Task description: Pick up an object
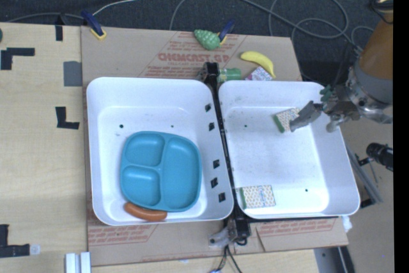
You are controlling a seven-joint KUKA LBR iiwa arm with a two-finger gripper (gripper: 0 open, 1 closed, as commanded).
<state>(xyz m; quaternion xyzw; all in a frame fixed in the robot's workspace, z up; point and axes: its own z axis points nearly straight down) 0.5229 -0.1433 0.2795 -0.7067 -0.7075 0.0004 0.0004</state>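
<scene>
The pincer (299,119) looks closed on a green-edged sponge (285,119) above the right bin (332,156)

A: State the arm's position.
B: The arm (377,67) enters from the right edge of the view; its orange band sits high at that edge; the grey wrist lies below the band.
A: And the gripper?
B: The gripper (300,119) extends leftward and slightly down from the wrist; one dark finger (305,116) shows, angled down to the left.
</scene>
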